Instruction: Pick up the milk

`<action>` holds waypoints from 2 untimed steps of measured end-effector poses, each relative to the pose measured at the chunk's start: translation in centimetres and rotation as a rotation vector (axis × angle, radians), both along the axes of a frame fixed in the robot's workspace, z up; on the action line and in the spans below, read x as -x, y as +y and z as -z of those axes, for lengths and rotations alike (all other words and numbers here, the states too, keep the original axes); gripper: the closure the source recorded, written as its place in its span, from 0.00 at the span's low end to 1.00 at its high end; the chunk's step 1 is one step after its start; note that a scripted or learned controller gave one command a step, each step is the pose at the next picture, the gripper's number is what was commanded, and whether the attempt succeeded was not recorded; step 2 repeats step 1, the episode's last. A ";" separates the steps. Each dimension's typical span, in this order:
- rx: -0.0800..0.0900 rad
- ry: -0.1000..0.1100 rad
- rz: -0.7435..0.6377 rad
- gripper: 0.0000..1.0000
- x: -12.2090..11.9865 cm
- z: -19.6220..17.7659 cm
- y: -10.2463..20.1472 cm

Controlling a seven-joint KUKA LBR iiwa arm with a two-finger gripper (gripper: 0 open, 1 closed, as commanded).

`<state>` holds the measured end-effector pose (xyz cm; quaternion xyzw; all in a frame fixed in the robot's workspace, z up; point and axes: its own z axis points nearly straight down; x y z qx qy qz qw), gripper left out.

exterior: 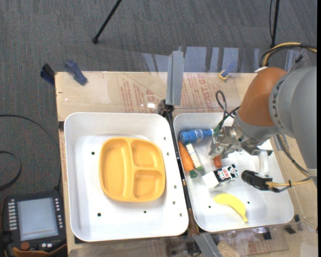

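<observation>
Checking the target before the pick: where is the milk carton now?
The milk carton lies in the right bin, near its middle, just below the claw, with the banana below it and the carrot to its left.

A white milk carton [220,175] carries black cow patches; the banana [231,205] and plate [132,169] are yellow, the bottle [196,135] blue.

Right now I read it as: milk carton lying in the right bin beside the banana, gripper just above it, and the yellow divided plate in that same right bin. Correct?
Not quite. The yellow divided plate sits in the left bin, as the camera view shows. The rest holds: the milk carton lies in the right bin near the banana, with the gripper just above it.
</observation>
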<state>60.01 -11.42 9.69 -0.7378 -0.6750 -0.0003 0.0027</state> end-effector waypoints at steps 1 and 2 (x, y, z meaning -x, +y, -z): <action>0.003 -0.001 0.005 1.00 1.1 -9.0 3.6; 0.003 -0.001 0.005 1.00 1.1 -9.0 3.6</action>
